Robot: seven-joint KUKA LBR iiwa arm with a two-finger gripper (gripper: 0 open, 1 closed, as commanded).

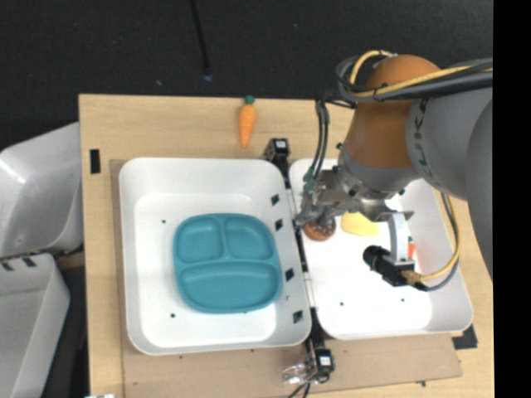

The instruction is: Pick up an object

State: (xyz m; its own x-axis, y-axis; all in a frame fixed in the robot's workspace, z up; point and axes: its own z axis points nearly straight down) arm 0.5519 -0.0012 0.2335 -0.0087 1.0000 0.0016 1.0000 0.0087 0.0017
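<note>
Nearest the camera, along the bench's front edge (pixel 249 380), the two white bins sit side by side. The left bin (pixel 149 305) holds a teal divided plate (pixel 226 261) lying flat near its middle. In the right bin (pixel 373 313), the gripper (pixel 318 220) hangs low at the bin's left wall, just above a small brown round object (pixel 319 230); whether its fingers are spread or closed cannot be told. A yellow piece (pixel 359 224) lies just beside that object, under the wrist. Farther back, on the bare bench behind the left bin, a toy carrot (pixel 246 123) lies well apart.
</note>
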